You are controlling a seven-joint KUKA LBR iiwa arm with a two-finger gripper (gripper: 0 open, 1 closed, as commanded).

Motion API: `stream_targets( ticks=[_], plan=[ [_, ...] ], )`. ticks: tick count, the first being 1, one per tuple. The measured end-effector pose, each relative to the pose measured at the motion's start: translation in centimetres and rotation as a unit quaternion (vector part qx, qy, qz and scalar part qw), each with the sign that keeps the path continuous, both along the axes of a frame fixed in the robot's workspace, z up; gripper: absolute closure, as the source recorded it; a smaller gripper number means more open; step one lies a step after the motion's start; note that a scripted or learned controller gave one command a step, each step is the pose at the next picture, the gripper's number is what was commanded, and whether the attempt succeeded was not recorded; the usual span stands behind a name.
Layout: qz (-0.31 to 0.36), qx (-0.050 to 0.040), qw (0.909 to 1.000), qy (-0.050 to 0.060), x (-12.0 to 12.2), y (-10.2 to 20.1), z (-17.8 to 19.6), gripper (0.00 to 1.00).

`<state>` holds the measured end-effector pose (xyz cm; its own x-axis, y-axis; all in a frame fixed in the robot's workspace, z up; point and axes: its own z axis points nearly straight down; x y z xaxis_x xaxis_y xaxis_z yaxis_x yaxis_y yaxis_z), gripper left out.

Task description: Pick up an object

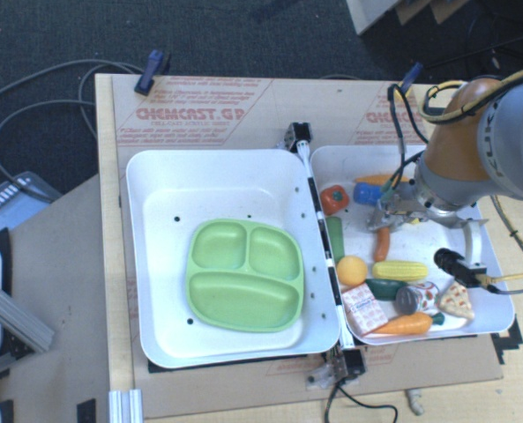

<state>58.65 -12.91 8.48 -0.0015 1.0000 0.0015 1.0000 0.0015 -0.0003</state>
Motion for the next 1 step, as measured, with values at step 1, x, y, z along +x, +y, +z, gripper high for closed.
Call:
stream_targets(
  ticks=[1],
  plan=[
    [0.0, -0.0005, 1.0, -0.001, -1.19, 6.86, 10.04, 1.0]
  ],
)
